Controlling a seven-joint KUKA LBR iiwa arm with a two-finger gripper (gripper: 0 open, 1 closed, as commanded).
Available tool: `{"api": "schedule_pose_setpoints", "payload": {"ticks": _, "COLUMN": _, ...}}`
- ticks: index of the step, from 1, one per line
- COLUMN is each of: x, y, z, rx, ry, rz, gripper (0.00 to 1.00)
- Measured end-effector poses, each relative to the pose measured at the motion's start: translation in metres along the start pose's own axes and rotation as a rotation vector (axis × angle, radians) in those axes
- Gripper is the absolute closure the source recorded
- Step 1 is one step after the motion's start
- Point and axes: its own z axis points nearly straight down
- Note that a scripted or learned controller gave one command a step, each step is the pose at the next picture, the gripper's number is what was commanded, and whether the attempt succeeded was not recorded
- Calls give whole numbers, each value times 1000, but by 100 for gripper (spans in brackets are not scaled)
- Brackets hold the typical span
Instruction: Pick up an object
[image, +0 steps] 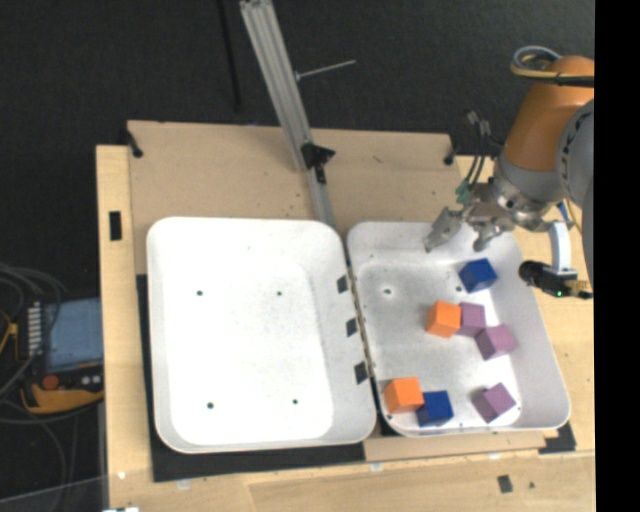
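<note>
The pincer (462, 233) hangs with its fingers apart and nothing in them, just above the blue block (478, 274) in the right bin (400, 250); the block looks small, light and hard, so squeeze its flat sides.

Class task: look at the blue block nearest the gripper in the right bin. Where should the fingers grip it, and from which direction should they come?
Grip the blue block across two opposite side faces, descending from above. It stands apart from the other blocks, so its sides look free, and the open gripper hovers just up-left of it. Turn the wrist to match its slight rotation.
</note>
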Motion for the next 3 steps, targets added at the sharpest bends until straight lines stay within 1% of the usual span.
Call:
{"api": "schedule_pose_setpoints", "payload": {"ticks": 1, "x": 6, "y": 1, "z": 60, "rx": 0, "ry": 1, "rz": -3, "gripper": 0}}
{"api": "schedule_pose_setpoints", "payload": {"ticks": 2, "x": 5, "y": 2, "z": 83, "rx": -3, "ry": -1, "rz": -4, "gripper": 0}}
{"api": "schedule_pose_setpoints", "payload": {"ticks": 3, "x": 4, "y": 3, "z": 69, "rx": -8, "ry": -4, "rz": -7, "gripper": 100}}
